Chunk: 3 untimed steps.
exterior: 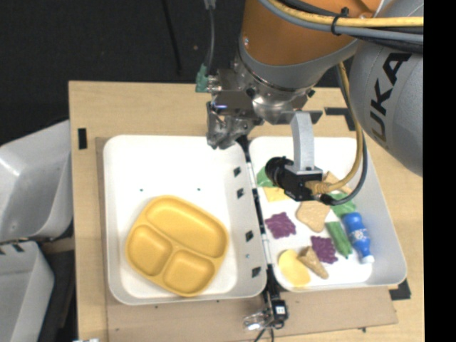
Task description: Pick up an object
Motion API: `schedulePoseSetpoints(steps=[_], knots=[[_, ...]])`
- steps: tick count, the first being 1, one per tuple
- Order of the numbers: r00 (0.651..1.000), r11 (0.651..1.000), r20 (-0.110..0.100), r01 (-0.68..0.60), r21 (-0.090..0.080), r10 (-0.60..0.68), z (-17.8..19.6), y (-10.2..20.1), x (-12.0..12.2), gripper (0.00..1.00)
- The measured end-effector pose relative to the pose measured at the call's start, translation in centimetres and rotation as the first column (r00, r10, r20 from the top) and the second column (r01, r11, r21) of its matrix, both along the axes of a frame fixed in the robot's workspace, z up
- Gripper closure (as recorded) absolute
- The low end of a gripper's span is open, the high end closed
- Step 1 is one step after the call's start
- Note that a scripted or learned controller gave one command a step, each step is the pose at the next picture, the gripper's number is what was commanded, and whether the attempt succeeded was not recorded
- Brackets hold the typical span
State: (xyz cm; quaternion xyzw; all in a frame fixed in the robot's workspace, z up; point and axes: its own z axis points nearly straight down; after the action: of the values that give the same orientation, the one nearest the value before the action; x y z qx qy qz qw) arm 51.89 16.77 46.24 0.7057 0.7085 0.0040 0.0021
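My gripper [226,135] hangs above the far end of the divider between the two white bins, at the left bin's [114,212] back right corner. Nothing shows between its tips. A yellow three-compartment tray [178,244] lies in the front of the left bin. The right bin [388,251] holds several small items: two purple grape bunches [280,224] [323,249], a tan cracker [311,216], a blue bottle [356,235], a green piece [339,239], a pale yellow disc [290,267] and a tan cone [314,263]. All lie well in front of and to the right of the gripper.
The arm's orange and grey body [306,20] looms over the back of the right bin and hides part of it. A yellow-green piece [271,192] lies by the divider. The wooden bench [85,112] rims both bins.
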Motion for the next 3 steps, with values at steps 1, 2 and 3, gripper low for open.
schedulePoseSetpoints(steps=[1, 2, 3], knots=[[1.0, 1.0, -0.01, 0.018, -0.007, -0.018, -2.8, -14.0, -3.0, 1.0], [1.0, 1.0, -0.019, 0.005, -0.006, -0.005, -15.1, -14.3, 4.9, 1.0], [1.0, 1.0, 0.008, -0.001, -0.001, 0.001, 0.6, -11.3, 4.3, 1.0]])
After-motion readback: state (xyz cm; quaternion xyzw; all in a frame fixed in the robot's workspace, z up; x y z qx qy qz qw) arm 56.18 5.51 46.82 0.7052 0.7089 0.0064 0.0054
